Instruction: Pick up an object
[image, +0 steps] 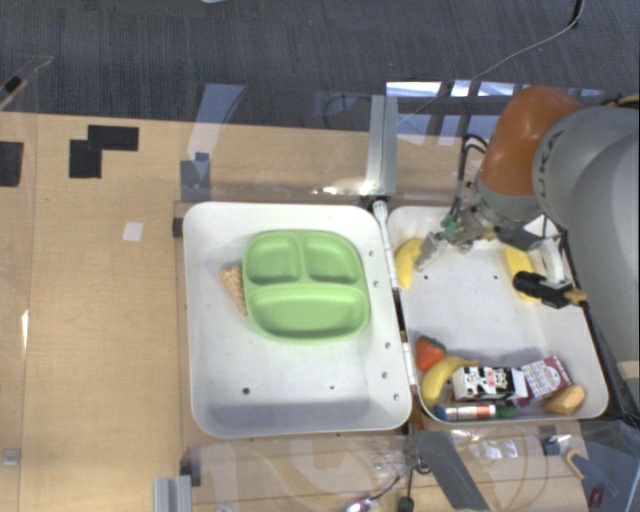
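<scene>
Nothing has been picked up yet, as far as the view shows. The arm reaches in from the right and its hand (432, 247) is low over the far left part of the right bin (500, 330), just beside a yellow banana-shaped toy (405, 262) that lies against the bin's left wall. Whether the hand is released or clenched I cannot tell; it is too small and blurred, and nothing can be seen held in it. What is left, by my reading, is the whole grasp and lift, with the banana the likeliest target.

The other candidates are heaped along the near edge of the right bin: a red and orange rounded piece (429, 353), a second smooth yellow piece (438, 375), a printed carton (487, 383), a pinkish packet (546, 378), a marker-like stick (470, 410) and a tan lump (567, 400). A further yellow piece (517, 262) lies at the far right, near the arm.

The left bin (210, 330) holds a matte green plastic tray (303, 284) with three rounded compartments, and a grainy tan slab (234, 288) pokes out at its left edge. Both bins are smooth white with rounded corners, on a pale wood-look worktop (90, 320).
</scene>
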